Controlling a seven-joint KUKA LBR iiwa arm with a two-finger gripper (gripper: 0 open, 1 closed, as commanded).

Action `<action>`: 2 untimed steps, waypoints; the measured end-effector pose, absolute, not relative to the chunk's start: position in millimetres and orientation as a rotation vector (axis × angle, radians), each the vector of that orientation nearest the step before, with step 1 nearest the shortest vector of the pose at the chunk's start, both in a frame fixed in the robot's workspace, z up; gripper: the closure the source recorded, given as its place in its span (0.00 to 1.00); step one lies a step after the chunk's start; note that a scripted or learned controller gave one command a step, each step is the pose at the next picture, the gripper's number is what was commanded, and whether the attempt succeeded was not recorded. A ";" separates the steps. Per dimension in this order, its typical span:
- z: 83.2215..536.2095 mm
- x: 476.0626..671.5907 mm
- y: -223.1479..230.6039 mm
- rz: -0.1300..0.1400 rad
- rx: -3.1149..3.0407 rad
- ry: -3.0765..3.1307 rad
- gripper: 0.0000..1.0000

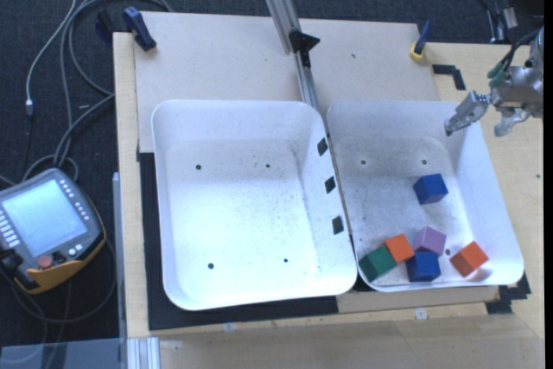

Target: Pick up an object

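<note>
Jaws [484,117] stood apart and bare, two grey fingers splayed above the upper right rim of the right bin [380,125], well clear of every block. For a clean pick, the lone blue cube [430,187] looked the best target: it sat by itself on the bin floor, apart from the cluster near the front wall. That cluster held an orange cube [398,248], a green cube [377,262], a purple cube [430,238], a second blue cube [422,265] and another orange cube [469,258], packed closely enough that fingers would likely snag a neighbour. The jaws needed to travel inward and down, straddle the lone cube squarely across flat faces, then close. The left bin [173,143] offered nothing to grasp.
</note>
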State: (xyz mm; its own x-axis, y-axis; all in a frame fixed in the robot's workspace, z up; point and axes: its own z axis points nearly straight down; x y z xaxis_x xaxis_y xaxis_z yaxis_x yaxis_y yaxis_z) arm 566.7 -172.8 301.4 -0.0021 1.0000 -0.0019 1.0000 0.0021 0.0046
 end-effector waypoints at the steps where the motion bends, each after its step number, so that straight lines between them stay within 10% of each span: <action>1: 299.4 566.5 -189.2 0.000 2.220 2.217 0.00; 2: 301.3 596.5 -189.2 0.002 2.216 2.219 0.00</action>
